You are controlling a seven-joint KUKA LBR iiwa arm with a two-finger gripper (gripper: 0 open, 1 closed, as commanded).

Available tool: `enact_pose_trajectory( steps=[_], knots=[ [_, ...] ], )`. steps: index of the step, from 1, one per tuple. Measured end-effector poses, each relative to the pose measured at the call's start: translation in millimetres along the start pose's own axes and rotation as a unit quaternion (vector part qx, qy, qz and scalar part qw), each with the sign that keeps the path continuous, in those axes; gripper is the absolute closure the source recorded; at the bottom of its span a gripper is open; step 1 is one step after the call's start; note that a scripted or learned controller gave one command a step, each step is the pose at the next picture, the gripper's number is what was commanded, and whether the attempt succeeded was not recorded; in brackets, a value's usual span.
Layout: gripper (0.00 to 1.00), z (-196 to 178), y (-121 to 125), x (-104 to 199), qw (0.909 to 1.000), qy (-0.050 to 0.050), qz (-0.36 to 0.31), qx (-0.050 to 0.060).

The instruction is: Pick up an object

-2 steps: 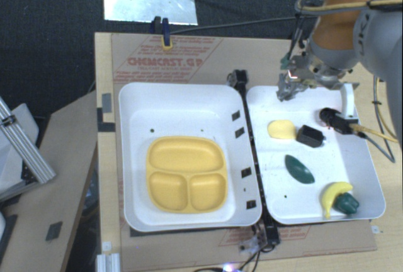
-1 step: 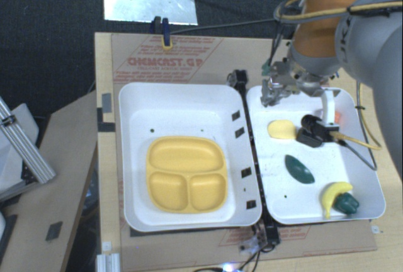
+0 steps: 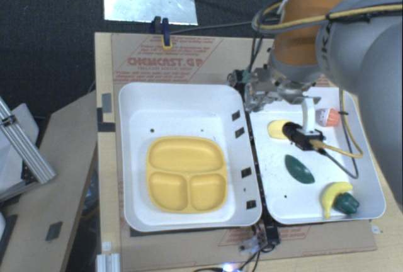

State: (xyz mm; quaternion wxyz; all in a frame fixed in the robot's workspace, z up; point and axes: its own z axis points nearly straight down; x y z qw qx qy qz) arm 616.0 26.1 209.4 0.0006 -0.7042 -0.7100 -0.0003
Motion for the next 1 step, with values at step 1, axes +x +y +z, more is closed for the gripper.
enact_pose_trajectory(
  steps=[1],
  knots=[
    [1.00,-14.5,-14.9,51.0,1.0000,0.000,0.000,-0.001]
  ],
)
